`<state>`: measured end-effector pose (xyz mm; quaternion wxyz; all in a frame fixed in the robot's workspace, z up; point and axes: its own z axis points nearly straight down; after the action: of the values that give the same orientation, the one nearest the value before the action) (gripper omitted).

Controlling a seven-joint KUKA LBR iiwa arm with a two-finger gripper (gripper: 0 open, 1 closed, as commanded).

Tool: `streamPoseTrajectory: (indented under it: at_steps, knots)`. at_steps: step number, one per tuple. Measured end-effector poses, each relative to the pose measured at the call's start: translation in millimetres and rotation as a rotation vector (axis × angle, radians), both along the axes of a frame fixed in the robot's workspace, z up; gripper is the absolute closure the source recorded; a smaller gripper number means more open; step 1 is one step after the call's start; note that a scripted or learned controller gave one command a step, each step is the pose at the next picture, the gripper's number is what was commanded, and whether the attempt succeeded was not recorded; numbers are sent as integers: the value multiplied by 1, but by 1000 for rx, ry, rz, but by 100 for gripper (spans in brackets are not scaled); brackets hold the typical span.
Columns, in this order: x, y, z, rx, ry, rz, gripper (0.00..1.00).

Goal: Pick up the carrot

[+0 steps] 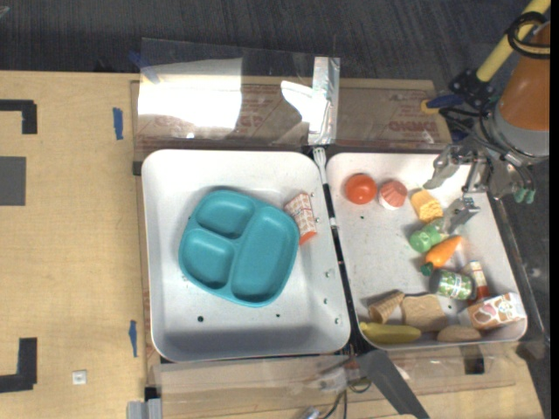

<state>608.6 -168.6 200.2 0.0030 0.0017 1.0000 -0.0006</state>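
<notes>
The carrot (pixel 445 250), orange with a green end, lies in the right bin (pixel 376 251) toward its right side, next to a green toy vegetable (pixel 424 236). My gripper (pixel 456 190) hovers above the bin's upper right corner, just up and right of the carrot. Its fingers are spread and open, with nothing between them. One fingertip (pixel 463 211) points down toward the carrot but stays apart from it.
Around the carrot are a yellow-orange piece (pixel 426 205), a tomato (pixel 359 188), a red-and-white piece (pixel 393 194), a green can (pixel 454 284), a carton (pixel 494 311) and bread pieces (pixel 424 309). The left bin holds a teal divided plate (pixel 238 245) and a small packet (pixel 302 216).
</notes>
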Motion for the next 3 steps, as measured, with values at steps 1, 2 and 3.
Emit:
streamPoseTrajectory:
  at_steps: [1,2,3]
  knots:
    - [-15,-8,-103,3,9,25,0]
    - [-64,-12,-111,0,-6,53,0]
    - [-33,19,-111,0,-8,-59,0]
